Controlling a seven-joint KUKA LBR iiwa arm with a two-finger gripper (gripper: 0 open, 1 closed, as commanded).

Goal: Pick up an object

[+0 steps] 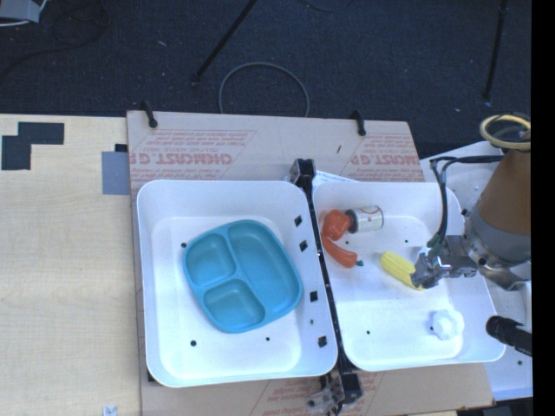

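In the right bin lie a yellow corn-like piece, an orange object with a metal cap, a red-orange curved piece and a small white object. My gripper is low in this bin, at the right end of the yellow piece and touching or nearly touching it. Its fingers are too small and dark to read. The arm comes in from the right.
The left bin holds a blue divided plate. A black divider runs between the two bins. Cardboard lies under the bins, and a wooden bench top stretches to the left.
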